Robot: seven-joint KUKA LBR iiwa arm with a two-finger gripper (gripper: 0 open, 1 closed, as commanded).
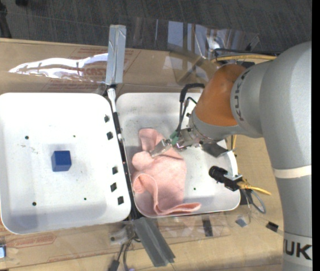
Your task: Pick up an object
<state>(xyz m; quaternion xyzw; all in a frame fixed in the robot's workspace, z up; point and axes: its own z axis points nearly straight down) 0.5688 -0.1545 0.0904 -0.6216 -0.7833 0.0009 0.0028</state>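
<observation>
A blue cube (61, 160) is seen lying untouched in the left bin (13, 208). In the right bin (148, 101), the pink cloth (161, 176) is met at its upper edge by the gripper (168, 144); whether it is clamped cannot be told, so no lift is judged done.

The arm (281, 117) is a thick, smooth, light grey tube with rounded joints. A glossy orange band (216, 97) rings it above the wrist, beside black "KU" lettering; more dark letters show low on the near grey segment. Thin black cables loop by the wrist. The claw (168, 144) is small, metallic, with green touches.
</observation>
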